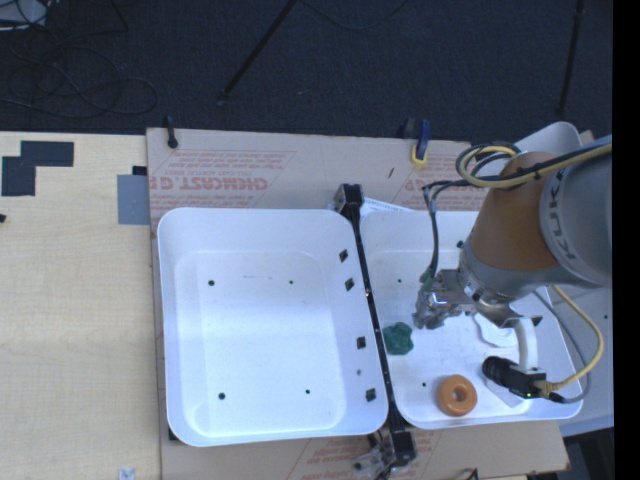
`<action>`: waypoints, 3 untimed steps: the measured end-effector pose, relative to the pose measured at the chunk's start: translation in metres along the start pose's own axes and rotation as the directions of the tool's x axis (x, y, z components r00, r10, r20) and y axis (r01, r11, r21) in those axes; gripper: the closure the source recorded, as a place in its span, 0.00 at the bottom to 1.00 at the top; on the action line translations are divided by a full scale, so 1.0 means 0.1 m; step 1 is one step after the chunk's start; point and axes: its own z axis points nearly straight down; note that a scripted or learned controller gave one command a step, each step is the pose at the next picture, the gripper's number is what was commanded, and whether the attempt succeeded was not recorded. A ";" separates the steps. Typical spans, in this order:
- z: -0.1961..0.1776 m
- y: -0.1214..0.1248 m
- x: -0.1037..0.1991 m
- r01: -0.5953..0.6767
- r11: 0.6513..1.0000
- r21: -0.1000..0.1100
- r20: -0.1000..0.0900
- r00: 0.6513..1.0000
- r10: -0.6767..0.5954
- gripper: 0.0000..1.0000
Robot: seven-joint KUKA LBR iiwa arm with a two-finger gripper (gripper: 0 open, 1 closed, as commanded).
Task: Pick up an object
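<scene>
In the right bin (420, 253) a small green object (399, 339) lies close to the left wall. An orange ring, like a doughnut (457, 395), rests near the bin's front edge. My gripper (432, 311) hangs low over the right bin, just right of and above the green object, with the grey arm and its orange band behind it. Nothing is seen between the fingers, and their spread is hidden by the wrist.
The left bin (260, 323) sits beside the right one, separated by a black divider bar (362, 298). Both stand on a cardboard sheet (250, 168) on the pale bench. The arm covers the right bin's far right part.
</scene>
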 end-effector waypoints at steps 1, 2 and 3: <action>-1.09 0.46 0.65 0.009 1.000 -0.030 0.000 1.000 -0.009 1.00; -1.02 0.42 0.61 0.002 1.000 -0.017 0.002 1.000 -0.002 0.00; -1.12 0.42 0.60 0.003 1.000 -0.015 0.002 1.000 -0.003 1.00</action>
